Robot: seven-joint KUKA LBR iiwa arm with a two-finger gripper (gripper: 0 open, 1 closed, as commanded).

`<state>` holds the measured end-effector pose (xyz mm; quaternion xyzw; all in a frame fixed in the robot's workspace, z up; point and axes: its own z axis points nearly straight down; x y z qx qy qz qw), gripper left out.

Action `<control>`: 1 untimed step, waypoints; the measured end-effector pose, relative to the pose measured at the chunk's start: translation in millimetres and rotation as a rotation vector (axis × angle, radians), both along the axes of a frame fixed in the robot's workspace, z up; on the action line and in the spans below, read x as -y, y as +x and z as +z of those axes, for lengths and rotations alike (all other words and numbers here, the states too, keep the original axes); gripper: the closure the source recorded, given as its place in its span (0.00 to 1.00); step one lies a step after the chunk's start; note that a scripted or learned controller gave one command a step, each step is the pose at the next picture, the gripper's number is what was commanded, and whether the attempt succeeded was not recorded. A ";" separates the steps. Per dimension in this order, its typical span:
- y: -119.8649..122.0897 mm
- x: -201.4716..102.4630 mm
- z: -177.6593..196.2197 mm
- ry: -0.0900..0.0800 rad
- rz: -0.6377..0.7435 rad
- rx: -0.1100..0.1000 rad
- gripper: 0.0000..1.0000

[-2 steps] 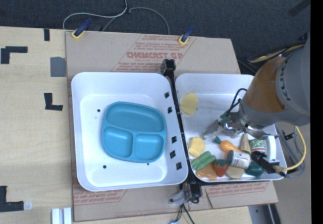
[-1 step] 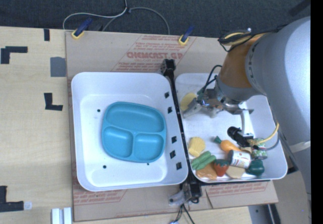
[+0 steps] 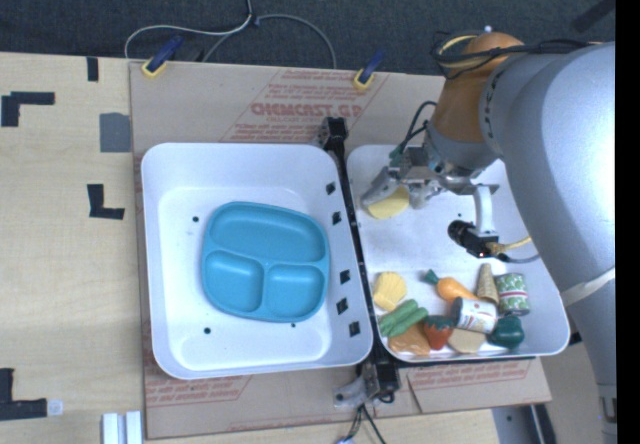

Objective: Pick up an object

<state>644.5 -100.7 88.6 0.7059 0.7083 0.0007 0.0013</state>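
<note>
Yellow toy food piece [image 3: 389, 204] sits gripped between the closed claw [image 3: 397, 190] fingers, raised above the right bin [image 3: 545, 332] for removal.

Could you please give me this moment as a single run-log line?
gripper: over right bin, yellow toy between its fingers | blue tray: left bin | toy pile: right bin near edge

Blue tray [image 3: 265, 262], white bins [image 3: 170, 182], perhaps pale-yellow piece [image 3: 390, 204].
</note>
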 end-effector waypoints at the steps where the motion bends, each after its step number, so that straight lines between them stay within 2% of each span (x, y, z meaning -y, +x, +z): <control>1: -3.4 0.1 8.5 0.000 0.000 -0.010 1.00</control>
